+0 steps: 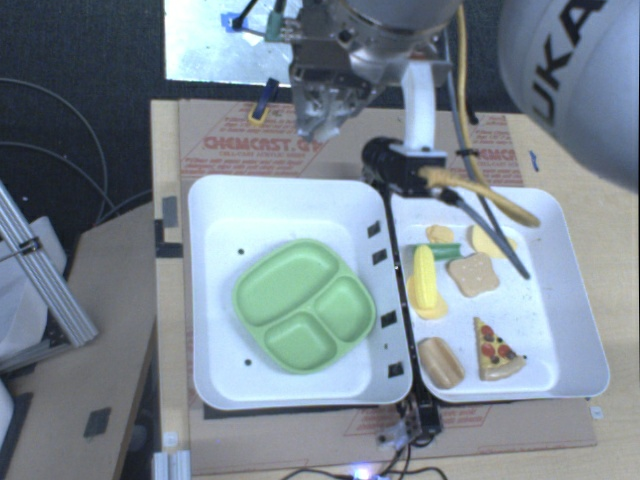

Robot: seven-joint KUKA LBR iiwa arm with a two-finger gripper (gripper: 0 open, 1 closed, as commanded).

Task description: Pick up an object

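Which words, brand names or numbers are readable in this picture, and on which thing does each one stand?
"UKA", the visible part of a brand name cut by the picture's edge, in black on the grey robot arm.
"CHEMCAST", in red on the cardboard sheet behind the left bin.
More red print on the same cardboard, behind the right bin and along the front edge: too blurred to read.

Two white bins (215, 268), smooth plastic with a soft shine. Green divided plate (304, 305), matt plastic, even surface. Toy foods of glossy plastic: corn cob (425, 276), pizza slice (495, 350), hot dog (441, 360); toast (473, 274) looking more matt. Under the bins, brown cardboard (240, 143), dull and printed in red. Gripper (325, 103) of bare grey metal, slightly shiny. Arm shell (575, 58) of smooth grey, glossy paint
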